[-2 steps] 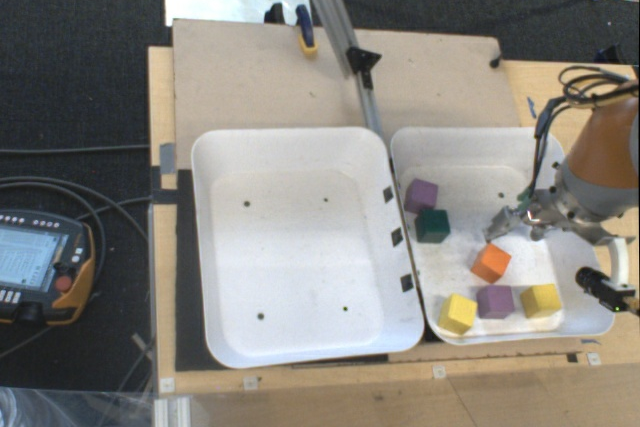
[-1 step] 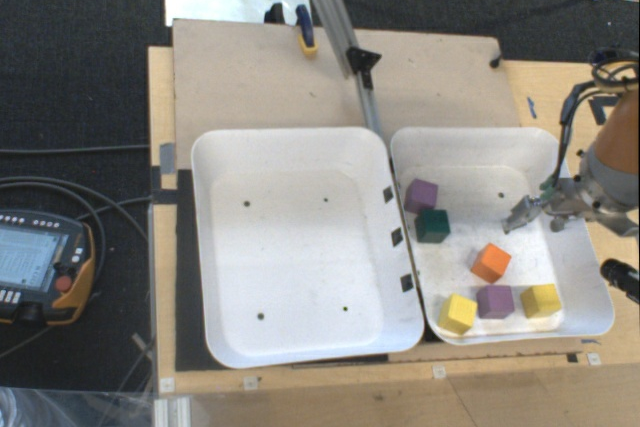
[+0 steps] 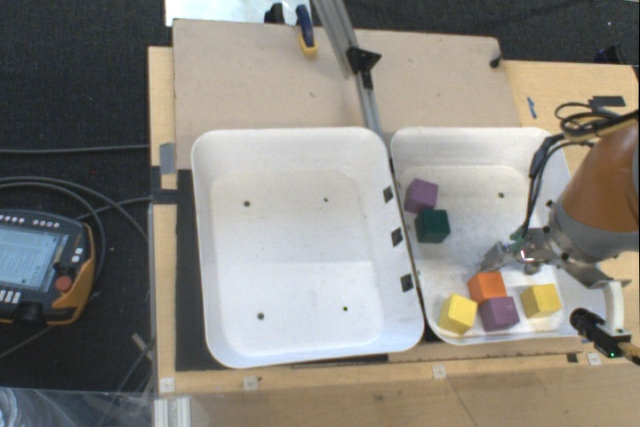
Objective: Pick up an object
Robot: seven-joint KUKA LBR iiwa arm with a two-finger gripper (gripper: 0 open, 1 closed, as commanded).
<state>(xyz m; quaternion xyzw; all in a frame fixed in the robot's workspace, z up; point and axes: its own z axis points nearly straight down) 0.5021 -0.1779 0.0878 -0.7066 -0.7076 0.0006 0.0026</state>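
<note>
Matte foam-like cubes, orange (image 3: 487, 285), purple (image 3: 498, 312) and yellow (image 3: 459, 313), sit beneath the metallic claw (image 3: 508, 257), whose grip I cannot tell

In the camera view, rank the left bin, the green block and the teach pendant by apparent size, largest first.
1. left bin
2. teach pendant, cut off by the frame's left edge
3. green block

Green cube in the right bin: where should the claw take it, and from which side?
Grip the green cube from straight above, probably across its left and right faces. The purple cube crowds its far side, so closing near-to-far risks catching that.
</note>
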